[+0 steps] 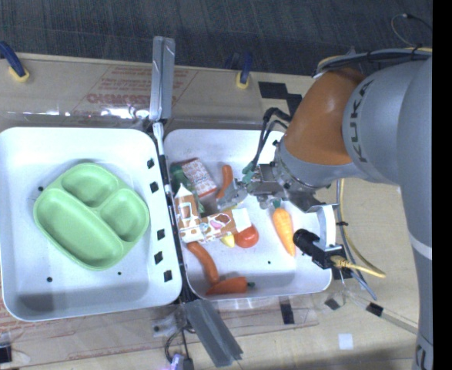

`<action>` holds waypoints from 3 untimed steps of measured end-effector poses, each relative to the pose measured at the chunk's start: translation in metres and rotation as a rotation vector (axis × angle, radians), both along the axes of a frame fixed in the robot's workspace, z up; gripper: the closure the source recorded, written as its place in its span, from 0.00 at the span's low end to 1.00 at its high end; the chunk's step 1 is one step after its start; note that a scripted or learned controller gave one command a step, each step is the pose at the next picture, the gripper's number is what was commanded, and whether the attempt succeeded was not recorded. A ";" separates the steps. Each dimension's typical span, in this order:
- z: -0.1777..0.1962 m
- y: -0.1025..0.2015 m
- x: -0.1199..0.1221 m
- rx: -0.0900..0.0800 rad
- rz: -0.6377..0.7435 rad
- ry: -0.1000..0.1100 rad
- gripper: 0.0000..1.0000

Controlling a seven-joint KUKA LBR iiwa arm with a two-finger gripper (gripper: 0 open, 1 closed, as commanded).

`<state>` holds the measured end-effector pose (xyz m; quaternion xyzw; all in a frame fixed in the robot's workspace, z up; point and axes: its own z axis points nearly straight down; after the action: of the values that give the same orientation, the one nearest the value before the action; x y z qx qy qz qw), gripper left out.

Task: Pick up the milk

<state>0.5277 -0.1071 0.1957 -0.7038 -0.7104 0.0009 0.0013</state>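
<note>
The milk [185,208] is a small white carton with an orange-brown house-style print, lying by the right bin's [306,284] left wall, next to a pink snack packet [198,176]. The jaws [245,185] hover over the sausages — can't tell how open they are.

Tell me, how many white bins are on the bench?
2. The left bin holds a green divided plate. The right bin holds a jumble of toy food, with the gripper over it.
</note>
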 end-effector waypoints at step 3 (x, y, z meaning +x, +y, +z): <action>-0.004 0.077 0.042 -0.001 0.618 -0.005 1.00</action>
<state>0.5699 -0.0305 0.1919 -0.4544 -0.8908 0.0000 -0.0011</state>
